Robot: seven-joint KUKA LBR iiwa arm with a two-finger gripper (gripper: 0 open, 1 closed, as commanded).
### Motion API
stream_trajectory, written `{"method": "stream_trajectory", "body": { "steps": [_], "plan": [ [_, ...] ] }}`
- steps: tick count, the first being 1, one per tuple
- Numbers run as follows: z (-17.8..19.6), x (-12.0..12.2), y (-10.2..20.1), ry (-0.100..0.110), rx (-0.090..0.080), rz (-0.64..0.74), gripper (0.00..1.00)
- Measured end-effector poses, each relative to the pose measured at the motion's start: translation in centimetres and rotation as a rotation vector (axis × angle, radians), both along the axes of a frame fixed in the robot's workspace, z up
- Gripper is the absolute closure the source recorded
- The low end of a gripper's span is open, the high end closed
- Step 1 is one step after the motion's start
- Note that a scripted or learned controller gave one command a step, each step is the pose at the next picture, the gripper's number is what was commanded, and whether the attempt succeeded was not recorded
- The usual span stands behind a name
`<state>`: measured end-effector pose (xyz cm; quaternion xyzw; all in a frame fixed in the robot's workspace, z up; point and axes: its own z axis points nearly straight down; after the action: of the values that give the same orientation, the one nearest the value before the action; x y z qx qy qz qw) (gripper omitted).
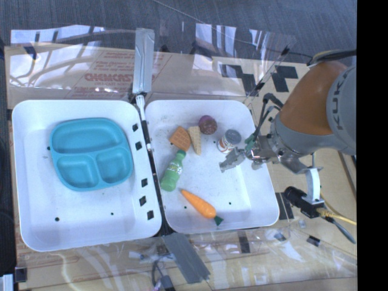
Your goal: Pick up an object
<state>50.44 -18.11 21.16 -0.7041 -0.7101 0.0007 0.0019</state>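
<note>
The gripper (233, 158), its state impossible to tell, hovered at the right bin's (257, 208) three o'clock beside a small jar (230, 140), which it risked toppling.

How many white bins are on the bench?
2. The left white bin holds a blue divided tray; the right white bin sits beside it, holding the small toy foods.

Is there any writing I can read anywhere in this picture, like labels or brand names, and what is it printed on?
"CHEMCAS...", red capitals on the cardboard sheet behind the bins; the last letters are cut off at the metal strip.
Smaller red lines above that word: too blurred to read.
Green bottle: its label is too small to read.
Small can: its markings are too small to read.
</note>
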Motion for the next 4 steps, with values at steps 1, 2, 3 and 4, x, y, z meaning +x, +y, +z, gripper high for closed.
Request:
{"method": "stream_trajectory", "body": {
  "steps": [1, 2, 3, 4],
  "plan": [
    [-7.3, 13.8, -0.1, -0.035, -0.010, 0.003, 0.00],
    [-8.5, 12.9, -2.4, -0.052, -0.018, 0.003, 0.00],
    [-8.9, 9.4, -2.6, -0.068, -0.016, 0.014, 0.00],
    [-11.6, 15.5, 0.9, -0.009, -0.001, 0.002, 0.00]
  ]
}}
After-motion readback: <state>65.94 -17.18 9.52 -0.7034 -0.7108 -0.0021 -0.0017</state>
